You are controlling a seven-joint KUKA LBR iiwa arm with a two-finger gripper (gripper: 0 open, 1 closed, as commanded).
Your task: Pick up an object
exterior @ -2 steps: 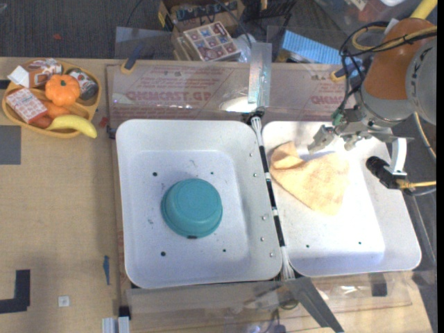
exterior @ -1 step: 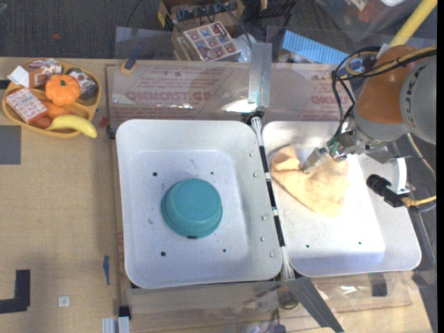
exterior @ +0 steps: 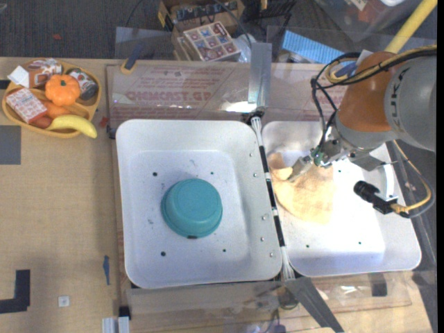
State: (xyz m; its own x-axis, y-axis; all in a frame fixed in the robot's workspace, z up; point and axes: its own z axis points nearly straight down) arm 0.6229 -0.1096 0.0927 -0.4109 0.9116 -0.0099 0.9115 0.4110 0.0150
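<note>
Camera view: gripper (exterior: 304, 166) low in right bin (exterior: 361, 255), touching tan disc (exterior: 305, 196); finger state unclear. Teal bowl (exterior: 192, 207) in left bin (exterior: 139, 186).

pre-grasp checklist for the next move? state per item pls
1. Gripper over a target: ok. It sits in the right bin, at the upper left edge of the flat tan object.
2. Finger state: cannot tell, the tip is too small and blurred.
3. Object held: cannot tell; nothing is seen between the fingers.
4. Clearance to the bin wall: not ok. The gripper works close to the divider between the bins.
5. Cable clearance: cannot tell. Black cables loop near the wrist.
6. Alternative target: ok. The teal bowl lies upside down, alone in the left bin.
</note>
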